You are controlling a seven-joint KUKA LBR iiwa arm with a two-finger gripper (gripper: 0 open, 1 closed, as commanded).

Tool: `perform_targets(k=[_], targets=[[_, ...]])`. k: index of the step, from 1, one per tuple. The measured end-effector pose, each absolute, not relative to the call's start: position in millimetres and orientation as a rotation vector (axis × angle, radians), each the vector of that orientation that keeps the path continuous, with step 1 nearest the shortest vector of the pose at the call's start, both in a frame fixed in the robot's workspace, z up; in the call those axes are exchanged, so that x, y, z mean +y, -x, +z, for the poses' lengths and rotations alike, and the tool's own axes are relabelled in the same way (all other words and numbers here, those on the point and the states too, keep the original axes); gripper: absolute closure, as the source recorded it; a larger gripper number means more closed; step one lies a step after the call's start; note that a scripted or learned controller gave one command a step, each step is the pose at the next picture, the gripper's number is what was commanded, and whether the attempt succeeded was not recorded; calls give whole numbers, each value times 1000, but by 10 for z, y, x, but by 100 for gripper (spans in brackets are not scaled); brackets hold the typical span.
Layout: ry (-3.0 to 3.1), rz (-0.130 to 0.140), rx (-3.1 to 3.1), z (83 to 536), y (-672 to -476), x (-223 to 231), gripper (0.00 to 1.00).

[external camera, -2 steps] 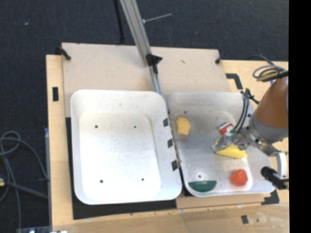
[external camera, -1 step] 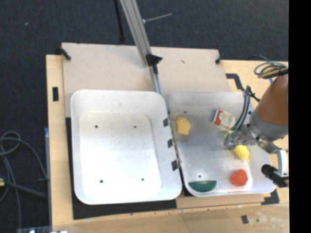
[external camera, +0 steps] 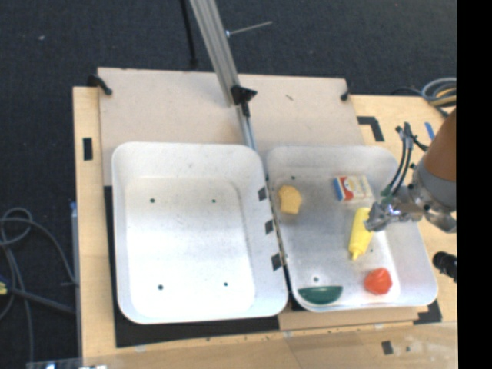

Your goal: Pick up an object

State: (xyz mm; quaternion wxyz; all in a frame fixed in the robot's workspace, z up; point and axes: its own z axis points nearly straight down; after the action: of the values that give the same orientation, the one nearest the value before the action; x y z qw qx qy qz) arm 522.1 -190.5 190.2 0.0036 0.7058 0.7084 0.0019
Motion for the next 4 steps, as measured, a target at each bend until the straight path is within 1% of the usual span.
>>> perform_targets(k=[1,2,3,4], targets=[[-2211,6,2221,2410,-5242,-1919,100],[-2211,4,2229,2450,-5523,-1454,100],[-2215,0,2229,2354,-5644,-925,100],[-2213,2,2228,2276,-5830,-386,100]])
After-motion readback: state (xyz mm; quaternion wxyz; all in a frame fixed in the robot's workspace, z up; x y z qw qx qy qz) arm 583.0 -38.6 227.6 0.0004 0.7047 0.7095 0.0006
